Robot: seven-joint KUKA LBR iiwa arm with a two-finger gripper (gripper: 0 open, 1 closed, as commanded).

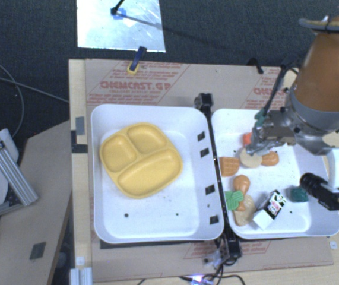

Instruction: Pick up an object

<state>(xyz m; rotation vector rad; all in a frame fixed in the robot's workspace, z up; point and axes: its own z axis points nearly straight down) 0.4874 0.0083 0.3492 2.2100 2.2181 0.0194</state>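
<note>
Two shallow white bins sat side by side on the bench. The left bin (110, 218) held a yellow divided plate (141, 158), lying flat at centre-left of the frame. The right bin (317, 221) held the loose objects: a pale round piece (252, 159) with a small orange piece (270, 158) just to its right, a red piece (247, 139) to its upper left, two orange pieces (229, 165) and (241, 184) nearer the divider, a green piece (234, 200), a tan piece (244, 211), a black-and-white box (270, 208) and a teal piece (298, 194). The arm (329, 70) entered from the upper right. Its gripper (266, 136) hung low over the upper part of the right bin, directly above the pale round piece; whether it was open, closed or touching that piece could not be told.
</note>
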